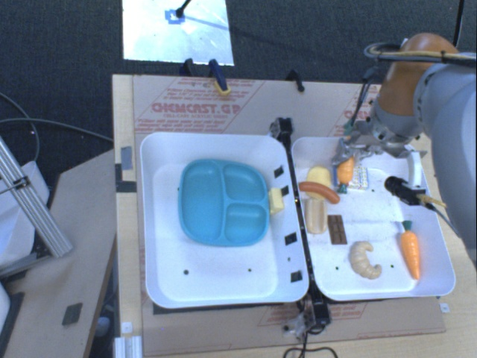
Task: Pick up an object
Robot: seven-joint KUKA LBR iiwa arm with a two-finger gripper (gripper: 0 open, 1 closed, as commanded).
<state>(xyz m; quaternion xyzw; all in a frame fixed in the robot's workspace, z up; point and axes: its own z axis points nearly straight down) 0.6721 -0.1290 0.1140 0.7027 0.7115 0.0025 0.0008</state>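
Observation:
My gripper (347, 157) hangs over the back left part of the right bin (436, 278). A small orange piece (345, 172) sits directly at its tip, next to a white patterned packet (361, 178). Whether the piece is gripped or just lies below the gripper cannot be made out. Left of it lie a yellow chunk (319, 176), a red sausage (319, 192) and a pale bread stick (316, 215). Toward the front are a brown chocolate bar (337, 230), a croissant (365, 260) and a carrot (411, 253).
The left bin (160, 274) holds a blue divided plate (223, 203) and a small yellow block (276, 201) by its right wall. A black-clipped divider (294, 200) separates the bins. The grey arm (447, 118) reaches in from the right.

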